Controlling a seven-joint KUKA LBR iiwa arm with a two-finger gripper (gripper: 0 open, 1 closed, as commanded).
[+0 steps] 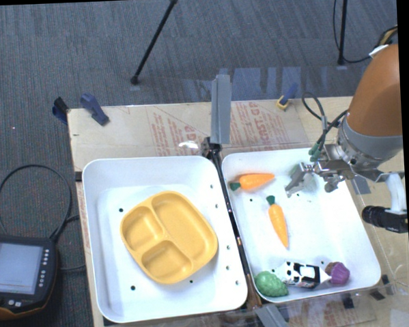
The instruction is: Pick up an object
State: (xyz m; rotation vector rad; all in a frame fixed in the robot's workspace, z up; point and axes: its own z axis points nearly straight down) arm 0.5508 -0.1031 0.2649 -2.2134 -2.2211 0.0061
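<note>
The gripper (298, 182) hangs open and holds nothing over the right bin (352, 244), and the nearest carrot (253, 181) lies close by at nine o'clock from it, near the bin's top edge, its long side running left to right.

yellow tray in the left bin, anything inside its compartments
The yellow tray sits in the left bin, and all three of its compartments show bare yellow plastic. The patch of bin floor under the tray is covered, so that cannot be checked.
</note>
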